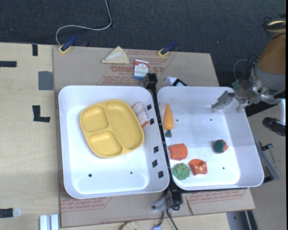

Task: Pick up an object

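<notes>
two white bins (67, 128) sit side by side on cardboard. over the right bin's far right corner hangs the gripper (224, 101), fingers spread on nothing, likely lining up; carrot (168, 117) and strawberry (220, 146) lie loose below, ready for picking.

bins (67, 143): smooth white plastic, faint sheen
tray (111, 127): yellow plastic, smooth, satin, soft highlights on its rims
carrot (168, 117): orange toy plastic, smooth, slightly glossy
orange block (178, 151): plastic, smooth, matt
broccoli (181, 171): green, bumpy surface
red piece (198, 166): plastic look, smooth
green ball (220, 146): dark, dull finish
wrapper (141, 114): crinkled, shiny printed film
carton (141, 69): printed card, matt
board (197, 66): brown corrugated cardboard, matt, printed in red
bench (19, 143): pale wood-look surface, matt
floor (182, 13): dark carpet, rough weave
gripper (221, 102): grey metal, dull
</notes>
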### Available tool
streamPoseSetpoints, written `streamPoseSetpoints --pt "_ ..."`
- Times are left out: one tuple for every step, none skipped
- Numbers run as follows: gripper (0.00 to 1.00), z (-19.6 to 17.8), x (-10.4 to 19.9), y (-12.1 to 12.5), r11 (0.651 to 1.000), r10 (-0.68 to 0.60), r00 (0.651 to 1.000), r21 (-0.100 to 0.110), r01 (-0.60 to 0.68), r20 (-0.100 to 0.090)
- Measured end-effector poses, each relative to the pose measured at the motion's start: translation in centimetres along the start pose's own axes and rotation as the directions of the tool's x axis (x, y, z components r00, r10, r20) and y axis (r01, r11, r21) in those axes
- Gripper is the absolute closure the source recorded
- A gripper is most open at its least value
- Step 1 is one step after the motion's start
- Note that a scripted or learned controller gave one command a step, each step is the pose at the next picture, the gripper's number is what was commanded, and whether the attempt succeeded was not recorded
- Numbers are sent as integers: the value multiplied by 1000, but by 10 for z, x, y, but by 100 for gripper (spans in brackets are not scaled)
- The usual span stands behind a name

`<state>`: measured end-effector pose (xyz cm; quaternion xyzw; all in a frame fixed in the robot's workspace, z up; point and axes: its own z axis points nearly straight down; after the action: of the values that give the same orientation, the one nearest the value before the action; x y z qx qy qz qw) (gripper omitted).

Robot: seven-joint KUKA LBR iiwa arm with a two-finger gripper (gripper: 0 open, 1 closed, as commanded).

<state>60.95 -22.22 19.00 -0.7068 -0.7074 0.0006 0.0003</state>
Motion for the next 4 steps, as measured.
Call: streamPoseSetpoints --pt "0 82 -1 -73 1000 1 1000 2 -1 -1" --pt "0 103 17 -103 1000 1 1000 -8 -1 4" --pt "100 93 17 -103 1000 1 1000 -9 -1 6" --pt "100 96 72 -46 1000 -1 1000 0 1 -1"
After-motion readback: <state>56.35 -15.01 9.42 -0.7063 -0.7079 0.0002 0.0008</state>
